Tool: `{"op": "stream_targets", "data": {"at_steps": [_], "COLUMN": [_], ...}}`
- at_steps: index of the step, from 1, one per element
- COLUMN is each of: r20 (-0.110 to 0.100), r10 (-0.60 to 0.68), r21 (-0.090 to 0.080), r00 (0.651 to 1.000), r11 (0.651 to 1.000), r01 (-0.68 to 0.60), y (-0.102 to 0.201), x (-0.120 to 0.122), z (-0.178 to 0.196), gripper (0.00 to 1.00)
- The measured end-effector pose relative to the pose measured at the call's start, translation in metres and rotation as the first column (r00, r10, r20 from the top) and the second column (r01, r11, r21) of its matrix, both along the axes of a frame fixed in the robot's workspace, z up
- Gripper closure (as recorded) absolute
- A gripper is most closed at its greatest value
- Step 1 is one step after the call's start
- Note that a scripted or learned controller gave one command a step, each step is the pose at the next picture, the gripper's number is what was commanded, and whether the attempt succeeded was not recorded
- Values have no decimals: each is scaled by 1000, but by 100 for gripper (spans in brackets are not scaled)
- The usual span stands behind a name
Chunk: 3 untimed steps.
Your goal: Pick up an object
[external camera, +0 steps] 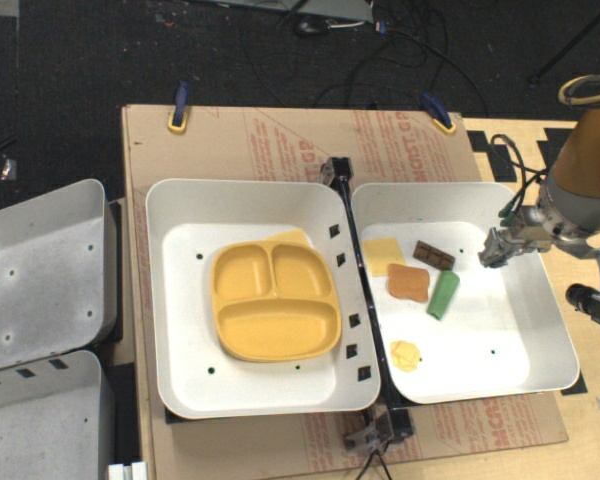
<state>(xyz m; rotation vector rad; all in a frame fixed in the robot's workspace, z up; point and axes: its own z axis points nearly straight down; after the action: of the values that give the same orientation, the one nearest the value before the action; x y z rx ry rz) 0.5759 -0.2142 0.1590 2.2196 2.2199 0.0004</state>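
From above we see the gripper (492,251) over the right bin (540,313); whether it is spread, we cannot tell. Near it lie a green cylinder (442,295), brown block (433,256) and orange piece (409,283), nothing between.

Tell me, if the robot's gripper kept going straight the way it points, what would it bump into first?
The gripper points left, across the right bin. The brown bar looks first in its line, with the pale yellow slice beyond. Its height over the bin is hard to judge, so it might pass above them.
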Motion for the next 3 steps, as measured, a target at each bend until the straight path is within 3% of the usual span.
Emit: {"op": "stream_targets", "data": {"at_steps": [1, 2, 3], "r20": [4, 1, -2], "r10": [3, 2, 7], "r21": [-1, 0, 3], "r00": [1000, 1000, 1000], "r11": [1000, 1000, 1000], "r01": [-3, -2, -7], "y": [5, 5, 52], "x": [1, 2, 7], "z": [44, 58, 54], "gripper": [100, 100, 100]}}
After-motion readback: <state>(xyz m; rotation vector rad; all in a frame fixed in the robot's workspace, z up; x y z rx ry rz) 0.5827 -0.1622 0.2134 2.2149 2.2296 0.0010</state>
